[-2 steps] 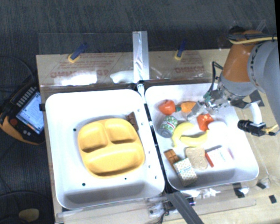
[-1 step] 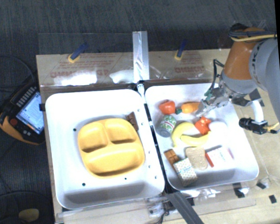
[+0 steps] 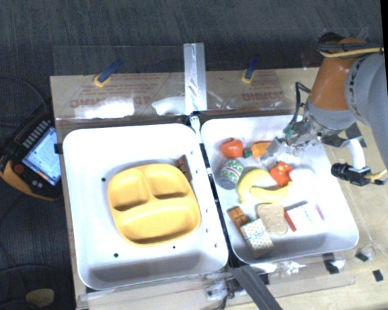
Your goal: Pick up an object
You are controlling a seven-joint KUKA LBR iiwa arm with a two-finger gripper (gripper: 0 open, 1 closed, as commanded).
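Observation:
The right bin (image 3: pixel 342 226) holds several small items: a red-orange tomato-like piece (image 3: pixel 232 147), a green and white round thing (image 3: pixel 232 172), a yellow banana (image 3: pixel 258 183), a red pepper-like piece (image 3: pixel 281 173), an orange piece (image 3: pixel 261 149), a tan bread slice (image 3: pixel 274 219), a patterned box (image 3: pixel 256 237), a brown block (image 3: pixel 236 215) and a white and red card (image 3: pixel 304 214). My gripper (image 3: pixel 282 143) hangs low over the bin's far right part, just right of the orange piece and above the red pepper-like piece. I see nothing held in it.
The left bin (image 3: pixel 95 261) carries a yellow divided tray (image 3: pixel 154 201), with a small brown object (image 3: pixel 183 165) at its far right corner. A handheld pendant (image 3: pixel 40 157) lies off the bench to the left. Clips (image 3: pixel 108 73) hold plastic sheeting behind the bins.

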